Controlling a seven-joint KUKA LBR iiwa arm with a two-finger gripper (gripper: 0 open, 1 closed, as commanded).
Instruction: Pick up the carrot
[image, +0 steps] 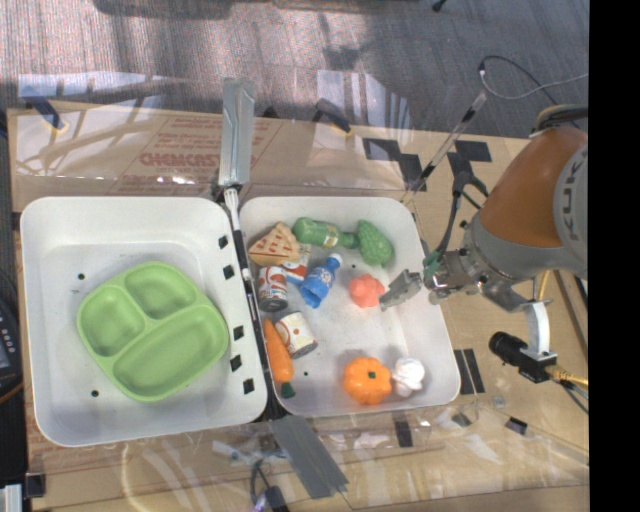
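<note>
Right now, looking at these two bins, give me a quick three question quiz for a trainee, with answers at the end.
1. True or false: the carrot lies in the left bin on the green plate.
2. What does the carrot lie against? A) the right bin's left wall B) the pumpkin C) the pizza slice
3. Fill in: the gripper is near the right bin's ____ edge.

Key: 1 false; 2 A; 3 right.
</note>
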